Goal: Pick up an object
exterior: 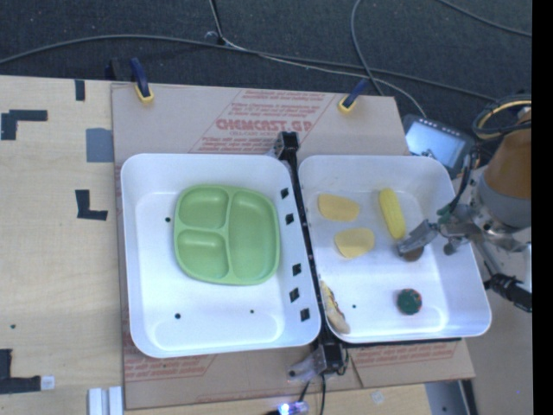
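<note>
i read this as early going: my gripper (416,242) hangs low in the right bin (458,318) beside the corn cob (391,212) (finger state i cannot tell), nothing lifted yet.

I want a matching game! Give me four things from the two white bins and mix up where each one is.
Things:
1. green divided plate
2. corn cob
3. small dark green ball
4. end effector

Places:
A. near front corner of the right bin
B. middle of the left bin
C. just right of the corn cob's lower end
D. upper part of the right bin, lying lengthwise

Pairs: 1-B, 2-D, 3-A, 4-C
</note>
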Robot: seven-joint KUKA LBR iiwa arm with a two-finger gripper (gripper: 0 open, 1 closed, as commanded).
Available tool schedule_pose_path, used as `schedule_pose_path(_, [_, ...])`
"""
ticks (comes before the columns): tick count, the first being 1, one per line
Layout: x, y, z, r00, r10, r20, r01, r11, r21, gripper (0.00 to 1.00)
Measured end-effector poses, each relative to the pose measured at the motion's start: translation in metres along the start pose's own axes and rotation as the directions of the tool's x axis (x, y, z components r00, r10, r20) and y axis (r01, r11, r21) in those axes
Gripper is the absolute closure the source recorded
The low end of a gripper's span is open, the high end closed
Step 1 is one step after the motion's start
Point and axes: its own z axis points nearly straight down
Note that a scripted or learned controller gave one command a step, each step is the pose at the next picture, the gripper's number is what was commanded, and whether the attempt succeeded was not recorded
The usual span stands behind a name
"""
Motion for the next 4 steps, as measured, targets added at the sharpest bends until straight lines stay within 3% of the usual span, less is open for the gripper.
schedule_pose_path(1, [0.011, -0.003, 0.058, 1.0, -0.002, -0.001, 0.002, 1.0, 0.0, 0.0])
schedule_pose_path(2, [0.01, -0.002, 0.045, 1.0, -0.002, 0.0, 0.002, 1.0, -0.004, 1.0])
schedule_pose_path(4, [0.013, 0.008, -0.043, 1.0, -0.002, 0.003, 0.002, 1.0, -0.01, 1.0])
